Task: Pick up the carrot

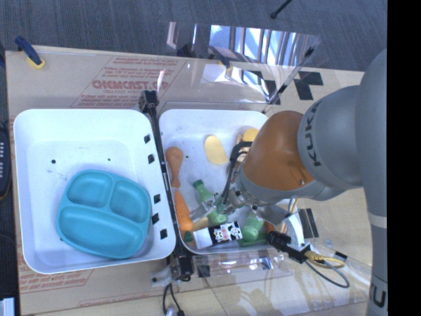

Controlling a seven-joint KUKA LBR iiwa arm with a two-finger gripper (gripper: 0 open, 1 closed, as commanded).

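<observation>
The carrot [182,212] is a slim orange piece lying lengthwise along the left wall of the right bin [191,125], near its front. My gripper [216,210] hangs low in that bin under the orange wrist band, just right of the carrot. It sits among a green bottle [202,191] and other items. The wrist hides much of the gripper, and I see nothing of the carrot inside it.
A wooden spoon [174,164] lies behind the carrot. Two yellow pieces [215,149] [249,135] lie further back, and a black-and-white pack [226,233] and a green item [253,230] at the front. The left bin [39,143] holds a blue divided plate [104,212].
</observation>
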